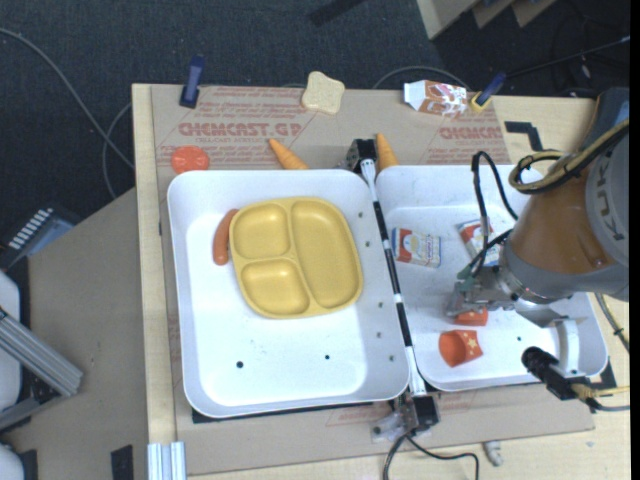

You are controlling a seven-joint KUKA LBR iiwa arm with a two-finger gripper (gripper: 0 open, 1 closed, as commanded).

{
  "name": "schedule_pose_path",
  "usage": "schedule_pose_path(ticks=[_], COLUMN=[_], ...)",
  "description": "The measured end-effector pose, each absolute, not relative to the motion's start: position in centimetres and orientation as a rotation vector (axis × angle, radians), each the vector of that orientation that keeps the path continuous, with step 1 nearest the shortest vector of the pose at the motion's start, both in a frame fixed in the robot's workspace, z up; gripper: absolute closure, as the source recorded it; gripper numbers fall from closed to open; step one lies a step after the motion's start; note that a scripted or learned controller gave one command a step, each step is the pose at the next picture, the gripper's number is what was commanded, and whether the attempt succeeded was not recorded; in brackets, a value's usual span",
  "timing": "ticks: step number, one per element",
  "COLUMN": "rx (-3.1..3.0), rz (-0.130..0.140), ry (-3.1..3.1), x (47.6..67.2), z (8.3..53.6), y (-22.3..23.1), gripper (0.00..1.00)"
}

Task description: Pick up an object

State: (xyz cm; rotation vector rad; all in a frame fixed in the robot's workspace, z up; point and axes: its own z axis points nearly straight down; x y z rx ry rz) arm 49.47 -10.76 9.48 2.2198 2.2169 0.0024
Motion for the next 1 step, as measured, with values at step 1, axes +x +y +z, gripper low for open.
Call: schedule_pose_path(ticks=[1], rx=[2.220], rz=[0.002], ry=[2.223], x=[50.86], z=[18.49], y=[-5.63], gripper=[1.00])
